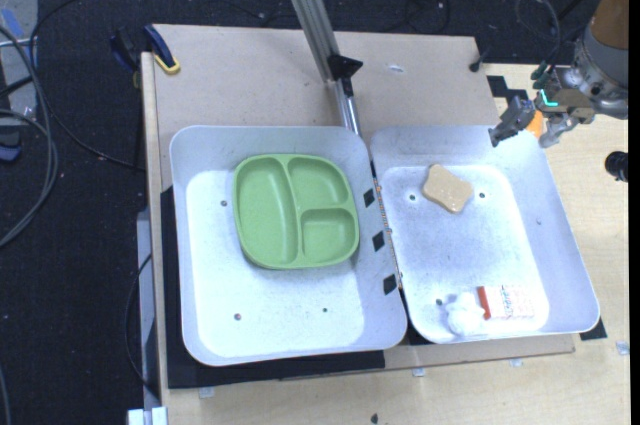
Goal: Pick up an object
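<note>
Green plate [296,211]: it has three parts and lies in the left bin [200,313].
Tan bread-like thing [447,188]: it lies near the top of the right bin [560,243].
White and red tube [490,306]: it lies near the bottom edge of the right bin, well apart from the tan thing.
Gripper [530,125]: it hangs over the top right corner of the right bin, spread apart, with nothing between its fingers.
Table [250,73]: light brown wood under both bins.

plate [296,211] in left bin [200,313], sponge [447,188] in right bin [560,253]
</note>
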Available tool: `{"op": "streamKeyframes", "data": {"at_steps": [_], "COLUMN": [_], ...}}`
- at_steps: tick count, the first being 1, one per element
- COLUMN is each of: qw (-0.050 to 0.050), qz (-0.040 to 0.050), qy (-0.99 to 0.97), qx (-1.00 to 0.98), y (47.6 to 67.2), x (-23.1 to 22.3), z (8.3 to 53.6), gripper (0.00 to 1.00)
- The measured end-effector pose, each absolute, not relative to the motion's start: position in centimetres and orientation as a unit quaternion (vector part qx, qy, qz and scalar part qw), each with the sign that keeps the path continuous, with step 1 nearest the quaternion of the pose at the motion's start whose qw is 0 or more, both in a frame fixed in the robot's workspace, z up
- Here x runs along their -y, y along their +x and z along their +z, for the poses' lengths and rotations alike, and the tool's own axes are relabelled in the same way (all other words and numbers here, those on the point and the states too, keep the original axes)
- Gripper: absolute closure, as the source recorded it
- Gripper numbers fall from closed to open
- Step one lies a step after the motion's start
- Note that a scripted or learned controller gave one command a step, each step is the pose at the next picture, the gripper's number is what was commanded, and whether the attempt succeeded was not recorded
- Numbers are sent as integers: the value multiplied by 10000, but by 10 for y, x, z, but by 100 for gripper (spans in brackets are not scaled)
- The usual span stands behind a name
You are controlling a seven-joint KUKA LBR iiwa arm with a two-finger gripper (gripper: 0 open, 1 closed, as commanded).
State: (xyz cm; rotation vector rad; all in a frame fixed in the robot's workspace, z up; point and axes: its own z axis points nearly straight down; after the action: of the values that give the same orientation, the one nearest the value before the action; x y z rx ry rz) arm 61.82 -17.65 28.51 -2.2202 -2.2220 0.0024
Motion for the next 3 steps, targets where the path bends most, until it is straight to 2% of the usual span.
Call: {"op": "streamKeyframes", "data": {"at_steps": [1, 3], "qw": [-5, 18], "qz": [3, 16], "qy": [-7067, -7075], "qx": [7075, 7068], "y": [619, 602], "x": [177, 176], "z": [286, 189], "gripper": [0, 0]}}
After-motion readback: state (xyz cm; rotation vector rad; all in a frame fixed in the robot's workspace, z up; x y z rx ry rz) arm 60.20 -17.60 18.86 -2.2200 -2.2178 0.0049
